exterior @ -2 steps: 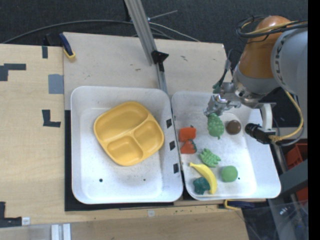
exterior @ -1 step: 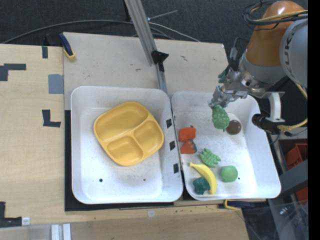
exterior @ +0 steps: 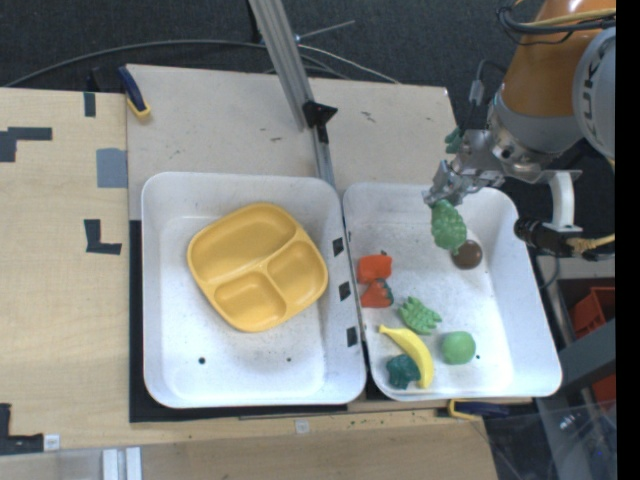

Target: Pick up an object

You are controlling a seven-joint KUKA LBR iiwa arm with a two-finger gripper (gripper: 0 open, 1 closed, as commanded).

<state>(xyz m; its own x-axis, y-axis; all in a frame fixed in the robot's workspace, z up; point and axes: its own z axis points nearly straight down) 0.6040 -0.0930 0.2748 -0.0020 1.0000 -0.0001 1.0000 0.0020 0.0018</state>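
Note:
My gripper (exterior: 444, 197) hangs over the back of the right bin (exterior: 527, 298). A bumpy green toy vegetable (exterior: 448, 228) dangles from its fingertips, which are shut on the top of it. A brown ball (exterior: 467, 256) lies just to the right of and below that vegetable. Further toward the front of the same bin lie a red pepper (exterior: 374, 266), a red strawberry (exterior: 377, 293), a leafy green piece (exterior: 421, 316), a banana (exterior: 410, 351), a green ball (exterior: 458, 347) and a dark teal piece (exterior: 402, 370).
A yellow divided plate (exterior: 258, 265) lies in the left bin (exterior: 152, 268). A grey metal post (exterior: 285, 43) rises behind the wall between the bins. The arm's orange band (exterior: 575, 3) sits at the upper right.

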